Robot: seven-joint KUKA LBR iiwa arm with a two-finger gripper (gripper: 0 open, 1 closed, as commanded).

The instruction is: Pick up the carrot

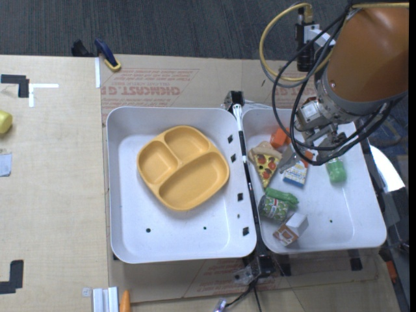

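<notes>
The hand [305, 149] hangs over the right bin [364, 236] just beside the carrot [279, 137] — finger state: cannot tell.

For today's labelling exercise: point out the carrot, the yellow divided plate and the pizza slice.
carrot [279, 137], camera view, its visible orange end.
yellow divided plate [190, 186], camera view, floor of its largest compartment.
pizza slice [265, 162], camera view, its topped face.

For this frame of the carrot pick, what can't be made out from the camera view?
- Two-finger gripper: its tips are lost among the black cables and grey wrist, so its state and any hold are unclear.
- Small orange carrot in the right white bin: partly covered by the gripper, so its shape is unclear.
- Small blue-and-white carton: print too small to read.
- Yellow object: cut off by the left edge.
</notes>
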